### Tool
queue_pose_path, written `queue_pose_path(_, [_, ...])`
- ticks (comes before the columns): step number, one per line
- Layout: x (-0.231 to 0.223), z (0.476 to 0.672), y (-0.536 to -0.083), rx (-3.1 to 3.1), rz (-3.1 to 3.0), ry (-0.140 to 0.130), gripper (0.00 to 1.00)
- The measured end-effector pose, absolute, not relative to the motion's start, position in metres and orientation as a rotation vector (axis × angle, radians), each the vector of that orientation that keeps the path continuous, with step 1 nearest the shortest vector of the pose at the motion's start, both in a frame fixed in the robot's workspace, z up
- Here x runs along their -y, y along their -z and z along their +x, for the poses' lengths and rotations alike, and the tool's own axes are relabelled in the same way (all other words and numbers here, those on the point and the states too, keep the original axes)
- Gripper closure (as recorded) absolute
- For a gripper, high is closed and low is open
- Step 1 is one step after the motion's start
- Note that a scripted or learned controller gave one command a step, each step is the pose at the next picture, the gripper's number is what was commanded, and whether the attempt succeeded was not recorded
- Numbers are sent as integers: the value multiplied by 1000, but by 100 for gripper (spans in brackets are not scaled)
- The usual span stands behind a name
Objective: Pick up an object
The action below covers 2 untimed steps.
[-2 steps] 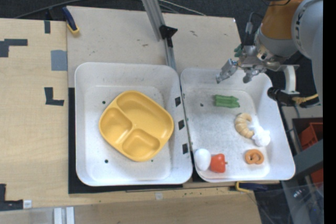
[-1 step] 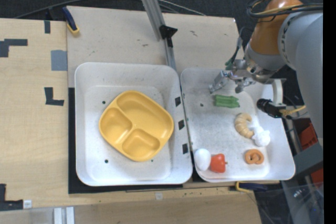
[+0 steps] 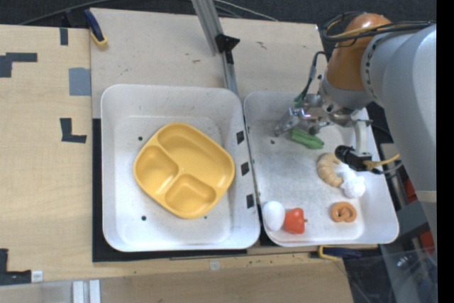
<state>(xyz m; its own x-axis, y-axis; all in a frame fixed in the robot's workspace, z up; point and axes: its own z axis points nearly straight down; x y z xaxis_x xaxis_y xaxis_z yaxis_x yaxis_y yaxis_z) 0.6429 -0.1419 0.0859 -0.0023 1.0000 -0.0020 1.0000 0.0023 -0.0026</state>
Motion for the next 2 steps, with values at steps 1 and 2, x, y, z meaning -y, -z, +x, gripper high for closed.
queue_pose_path(1, [141, 643, -98, 2225, -2216, -3, 100])
queue_pose_path(2, [149, 646, -146, 2225, -2222, 3, 100])
